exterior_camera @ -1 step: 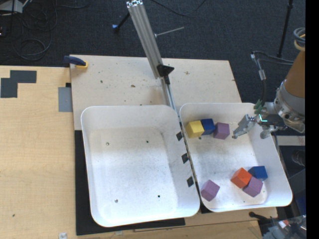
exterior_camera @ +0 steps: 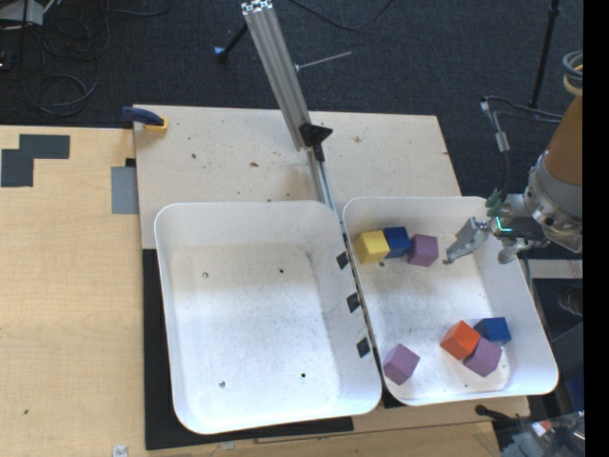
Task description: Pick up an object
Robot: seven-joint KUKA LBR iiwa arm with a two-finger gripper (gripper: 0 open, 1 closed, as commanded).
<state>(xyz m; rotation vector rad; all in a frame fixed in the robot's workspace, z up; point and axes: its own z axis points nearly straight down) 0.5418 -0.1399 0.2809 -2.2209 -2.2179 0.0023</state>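
The gripper is seen above the right bin, near its far right corner, reached in from the right on the grey arm; whether its fingers are spread or closed cannot be told, and nothing is seen between them. The pale worktop is occupied by two shallow white bins set side by side, the left bin being bare apart from a few dark specks. A slanted metal rail is seen running from the far floor down to the seam between the bins. In the right bin, three blocks are grouped at the far edge: a yellow block touching a blue block, with a purple block just beside them and near the gripper. Toward the near right corner, an orange block, a second blue block and a second purple block are clustered together, touching. A third purple block lies apart from them, near the bin's near left corner.
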